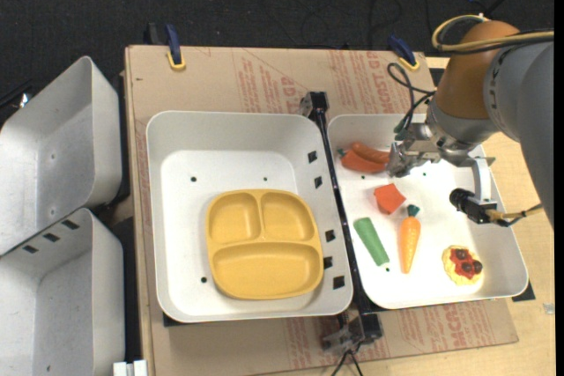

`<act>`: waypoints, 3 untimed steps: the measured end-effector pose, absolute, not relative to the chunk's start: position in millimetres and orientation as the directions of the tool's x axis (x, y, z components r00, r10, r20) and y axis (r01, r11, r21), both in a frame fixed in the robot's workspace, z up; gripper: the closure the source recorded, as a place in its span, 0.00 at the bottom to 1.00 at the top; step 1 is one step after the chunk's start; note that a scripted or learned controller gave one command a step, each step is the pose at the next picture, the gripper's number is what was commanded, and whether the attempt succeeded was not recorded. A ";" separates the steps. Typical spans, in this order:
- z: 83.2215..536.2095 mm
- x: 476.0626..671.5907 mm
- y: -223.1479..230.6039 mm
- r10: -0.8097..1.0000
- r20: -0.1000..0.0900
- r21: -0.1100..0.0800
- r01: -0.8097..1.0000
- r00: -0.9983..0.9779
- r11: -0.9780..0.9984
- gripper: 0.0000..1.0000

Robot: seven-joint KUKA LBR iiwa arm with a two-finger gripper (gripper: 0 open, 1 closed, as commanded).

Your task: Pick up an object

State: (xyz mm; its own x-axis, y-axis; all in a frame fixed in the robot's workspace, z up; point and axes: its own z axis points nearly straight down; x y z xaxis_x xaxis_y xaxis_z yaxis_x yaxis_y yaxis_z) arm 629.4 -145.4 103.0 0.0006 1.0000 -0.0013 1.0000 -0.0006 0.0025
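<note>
Sausage [363, 158] partly hidden, perhaps under tool [398, 165].

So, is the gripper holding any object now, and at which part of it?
It cannot be told. The gripper is low beside the right end of the red sausage, but no object shows between its fingers.

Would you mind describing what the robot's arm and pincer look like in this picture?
The arm is thick, rounded and grey, with an orange band above the wrist. A yellowish cable loops over that band, and thin dark cables run down beside the wrist. The pincer is small, dark and metallic, much slimmer than the arm.
</note>
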 end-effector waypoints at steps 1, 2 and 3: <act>161.2 631.1 -135.7 1.000 -0.001 0.007 1.000 -0.003 0.003 1.00; 225.8 633.0 -135.8 1.000 -0.002 0.008 1.000 -0.003 0.003 1.00; 288.8 635.8 -142.0 1.000 -0.002 0.008 1.000 -0.003 0.003 1.00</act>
